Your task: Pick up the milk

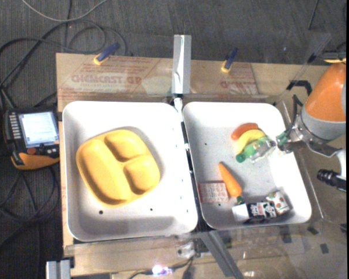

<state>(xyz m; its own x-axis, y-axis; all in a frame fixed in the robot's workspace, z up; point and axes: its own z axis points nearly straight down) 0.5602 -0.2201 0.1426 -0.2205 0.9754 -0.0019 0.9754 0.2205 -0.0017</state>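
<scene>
The camera view looks down on two white bins on the counter. The left bin carries a yellow divided plate. In the right bin, the milk, a small carton lying on its side, rests in the near right corner. Just left of it lie a toy carrot and a flat red-and-white packet. Further back, a clear bottle with a green cap lies against an orange and yellow plastic fruit. The hand sits at the right wall of that bin, just beside the bottle and well apart from the milk; whether it is released or clenched I cannot tell.
</scene>
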